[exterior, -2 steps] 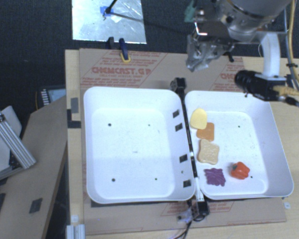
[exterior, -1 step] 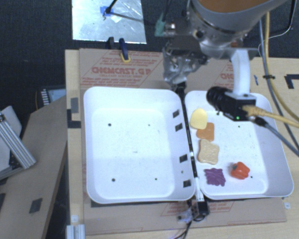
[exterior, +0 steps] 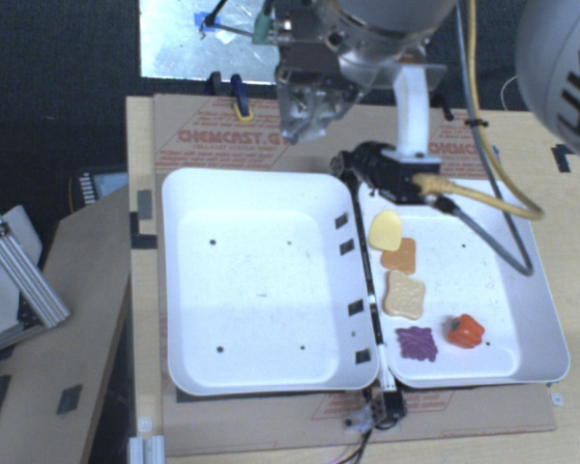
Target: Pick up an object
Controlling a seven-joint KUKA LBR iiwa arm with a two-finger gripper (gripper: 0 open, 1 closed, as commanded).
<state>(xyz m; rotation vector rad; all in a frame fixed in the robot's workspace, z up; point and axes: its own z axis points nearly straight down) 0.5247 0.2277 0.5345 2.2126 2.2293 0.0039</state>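
Note:
Several small toy foods lie in the right bin, near its left wall: a yellow piece, an orange square, a tan bread slice, a purple bunch of grapes and a red-orange pepper. My gripper hangs high above the bench, over the cardboard just beyond the far rim of the left bin. It is well away from the foods, and I see nothing in it.
A black fitting with a yellow hose and a grey cable reaches over the right bin's far corner. A white post stands behind it. The divider between the bins carries black clips.

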